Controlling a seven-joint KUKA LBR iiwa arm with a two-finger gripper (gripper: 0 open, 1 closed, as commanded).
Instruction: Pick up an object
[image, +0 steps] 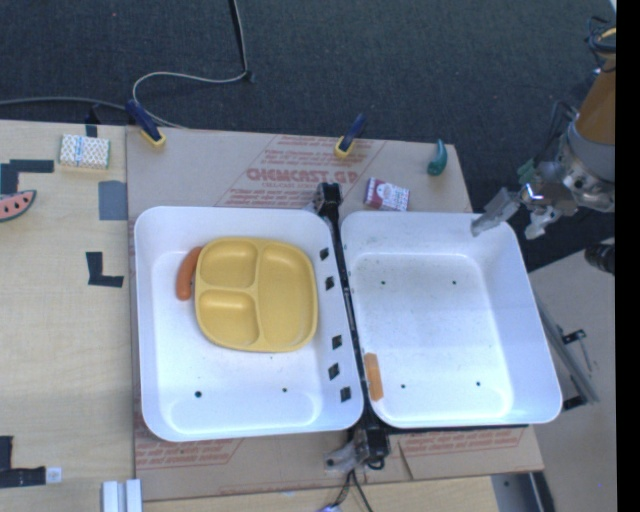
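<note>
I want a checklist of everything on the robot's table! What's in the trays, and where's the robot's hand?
Surface: cardboard-covered bench bearing left bin and right bin.
Job's things: yellow divided plate and orange sausage in the left bin; second orange sausage in the right bin.
Clutter: small red packet, sponge, watermelon slice toy.
End effector: over the right bin's far right corner, holding nothing.
Cables: black cable beyond the bench.
Surroundings: dark carpet.
</note>
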